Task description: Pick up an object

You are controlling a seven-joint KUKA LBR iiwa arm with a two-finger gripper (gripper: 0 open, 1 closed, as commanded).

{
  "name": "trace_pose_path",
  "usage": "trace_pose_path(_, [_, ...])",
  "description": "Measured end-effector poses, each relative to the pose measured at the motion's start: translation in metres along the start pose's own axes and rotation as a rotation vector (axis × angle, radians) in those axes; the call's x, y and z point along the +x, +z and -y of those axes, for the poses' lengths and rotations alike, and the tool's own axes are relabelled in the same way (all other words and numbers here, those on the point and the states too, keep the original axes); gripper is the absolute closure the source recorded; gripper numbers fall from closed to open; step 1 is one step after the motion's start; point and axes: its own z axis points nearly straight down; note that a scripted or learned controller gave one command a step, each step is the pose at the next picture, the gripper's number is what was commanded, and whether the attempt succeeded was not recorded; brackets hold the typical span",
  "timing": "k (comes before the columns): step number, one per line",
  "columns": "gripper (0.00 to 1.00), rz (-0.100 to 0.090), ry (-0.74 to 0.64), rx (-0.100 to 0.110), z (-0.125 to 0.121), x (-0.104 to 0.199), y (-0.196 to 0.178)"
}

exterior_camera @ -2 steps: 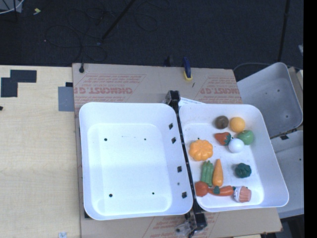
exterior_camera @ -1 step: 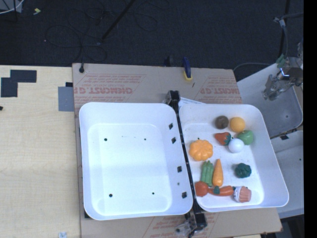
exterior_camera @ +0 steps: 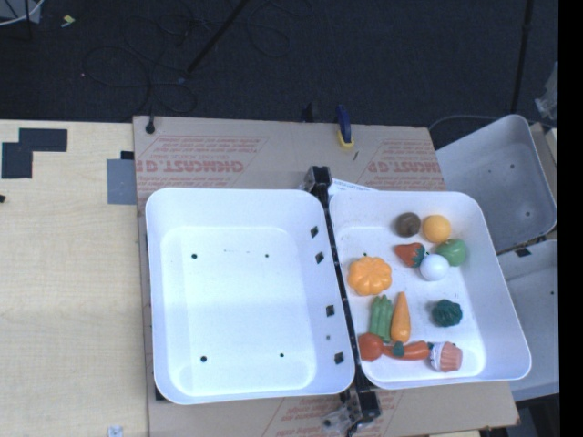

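Two shallow white bins sit side by side on a printed cardboard sheet (exterior_camera: 237,157) atop a pale wooden bench (exterior_camera: 64,299). All the toy foods that could be picked up lie in the right bin (exterior_camera: 510,335).

At its far end a brown ball (exterior_camera: 407,224) rests just beside an orange ball (exterior_camera: 436,228). Just nearer, a red pepper (exterior_camera: 410,254), a white ball (exterior_camera: 434,268) and a green fruit (exterior_camera: 455,251) crowd together, touching. A yellow-orange pumpkin (exterior_camera: 369,276) sits near the bin's left wall. Nearer still, a green pod (exterior_camera: 380,317) and a carrot (exterior_camera: 400,317) lie side by side, pointing far to near, with a dark green broccoli (exterior_camera: 446,313) apart to their right. Along the near wall a red tomato (exterior_camera: 370,346) touches a red-orange stick (exterior_camera: 407,350) lying crosswise, whose right end meets a pink-and-white piece (exterior_camera: 445,357) too small to name.

The left bin (exterior_camera: 159,244) shows a white floor marked with a few small dark dots. Black clips (exterior_camera: 320,257) run down the seam where the two bins meet. A blue clamp (exterior_camera: 343,126) grips the cardboard's far edge, and a grey metal tray (exterior_camera: 496,180) lies tilted just beyond the right bin's far right corner. Dark floor with loose cables (exterior_camera: 228,25) stretches beyond the bench.
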Motion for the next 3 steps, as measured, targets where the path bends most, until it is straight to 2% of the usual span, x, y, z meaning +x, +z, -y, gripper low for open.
trace_pose_path(1, [1.00,-0.003,-0.003,0.008,-0.001,0.001,-0.060])
trace_pose_path(2, [1.00,-0.009,0.005,0.025,0.002,0.000,0.063])
trace_pose_path(3, [1.00,-0.001,-0.002,0.002,0.009,0.001,-0.065])
